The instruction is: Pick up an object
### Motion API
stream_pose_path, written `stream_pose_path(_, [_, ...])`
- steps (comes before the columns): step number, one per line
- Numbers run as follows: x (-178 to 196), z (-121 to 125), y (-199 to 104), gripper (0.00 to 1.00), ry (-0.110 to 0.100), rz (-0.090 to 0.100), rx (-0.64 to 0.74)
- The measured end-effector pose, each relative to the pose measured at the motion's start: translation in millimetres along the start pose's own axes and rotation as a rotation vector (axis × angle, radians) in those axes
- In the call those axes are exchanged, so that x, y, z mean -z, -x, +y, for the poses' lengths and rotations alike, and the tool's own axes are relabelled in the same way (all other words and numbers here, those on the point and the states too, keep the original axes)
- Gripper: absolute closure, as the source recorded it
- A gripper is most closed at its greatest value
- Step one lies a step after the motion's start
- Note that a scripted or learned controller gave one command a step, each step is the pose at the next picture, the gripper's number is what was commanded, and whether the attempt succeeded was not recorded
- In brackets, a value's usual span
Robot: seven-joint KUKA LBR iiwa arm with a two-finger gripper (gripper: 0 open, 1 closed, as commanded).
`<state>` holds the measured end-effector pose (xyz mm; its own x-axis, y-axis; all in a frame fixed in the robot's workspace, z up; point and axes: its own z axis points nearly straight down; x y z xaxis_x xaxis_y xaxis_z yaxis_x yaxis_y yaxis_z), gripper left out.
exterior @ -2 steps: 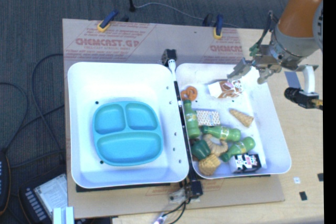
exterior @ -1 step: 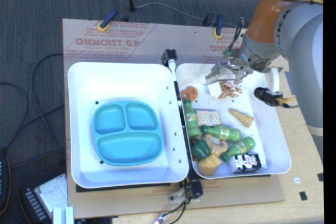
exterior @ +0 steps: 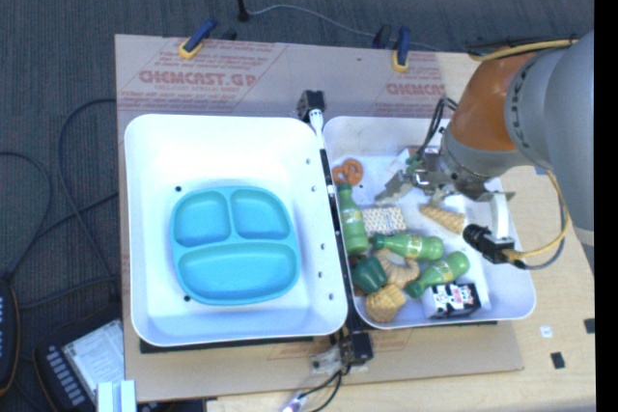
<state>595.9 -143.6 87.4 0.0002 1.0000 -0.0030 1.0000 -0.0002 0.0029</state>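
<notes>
Looks like end effector [exterior: 404, 178] is spread apart and empty, hanging low in the right bin [exterior: 512, 309] just above the toys [exterior: 406, 251]. Probably best to drop straight onto one loose piece, close only once it's between the fingers.

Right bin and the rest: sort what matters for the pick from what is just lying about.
For the job:
gripper
right bin
pretzel
green bottle
black-and-white box

Lying about:
left bin
blue divided plate
blue clamps
</notes>
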Motion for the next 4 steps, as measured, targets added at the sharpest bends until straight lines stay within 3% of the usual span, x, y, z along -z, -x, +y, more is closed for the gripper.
stream_pose_path(1, [35,68,0,0.00,-0.028,0.006,-0.004])
stream_pose_path(2, [0,1,-7,0.00,0.001,0.001,0.000])
stream_pose_path(3, [24,67,-4,0.00,-0.033,0.008,-0.005])
stream_pose_path(4, [57,-40,44,0.00,-0.004,0.001,-0.002])
